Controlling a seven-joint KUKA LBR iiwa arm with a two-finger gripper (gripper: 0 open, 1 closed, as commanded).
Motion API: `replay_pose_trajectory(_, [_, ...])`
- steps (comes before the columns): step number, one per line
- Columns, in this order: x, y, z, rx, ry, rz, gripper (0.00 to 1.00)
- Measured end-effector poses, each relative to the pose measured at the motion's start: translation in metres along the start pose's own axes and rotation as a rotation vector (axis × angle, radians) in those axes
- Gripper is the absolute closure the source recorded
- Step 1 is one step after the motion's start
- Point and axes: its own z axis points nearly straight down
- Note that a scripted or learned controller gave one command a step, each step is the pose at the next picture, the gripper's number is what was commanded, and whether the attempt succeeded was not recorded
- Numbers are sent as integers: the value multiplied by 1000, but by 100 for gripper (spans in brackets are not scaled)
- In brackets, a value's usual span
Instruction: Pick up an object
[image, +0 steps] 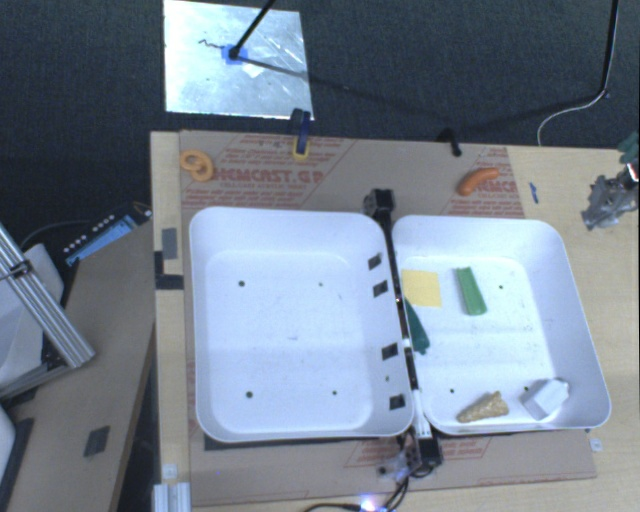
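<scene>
— Which object is the likeliest pick?

— I'd say the green block (471, 290). It lies in the right bin (575, 300), the bin nearer the gripper (608, 200), which sits out past that bin's far right corner, over the bench and not over either bin.

— So which way must the arm travel?

— Leftward from the gripper and toward the near side of the view, crossing the bin's rim. The block's long axis runs roughly far to near, only slightly slanted, so in my judgement a grip across its narrow width suits best.

— Is the gripper apart or together?

— I cannot tell; it is small and cut by the edge.

— What lies around the block?

— Just beyond it from the gripper is a yellow square (421, 288), close but apart. Farther still, a dark green piece (416, 330) lies along the divider. Toward the bin's near wall sit a tan crumbly piece (484, 407) and a pale block (545, 398), well apart from the green one.

— And the other container?

— The left bin (215, 300) lies beyond the right one, farthest from the gripper. An orange sausage shape (478, 181) rests outside both bins.
</scene>
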Motion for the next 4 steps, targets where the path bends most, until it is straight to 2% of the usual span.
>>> replay_pose_trajectory(1, [-34, -7, -134, -27, -12, 7, 100])
replay_pose_trajectory(2, [-50, 65, -125, -14, -7, 2, 100])
replay_pose_trajectory(3, [14, 18, -11, 1, 1, -1, 100])
replay_pose_trajectory(4, [-52, 60, -22, -15, -8, 9, 100])
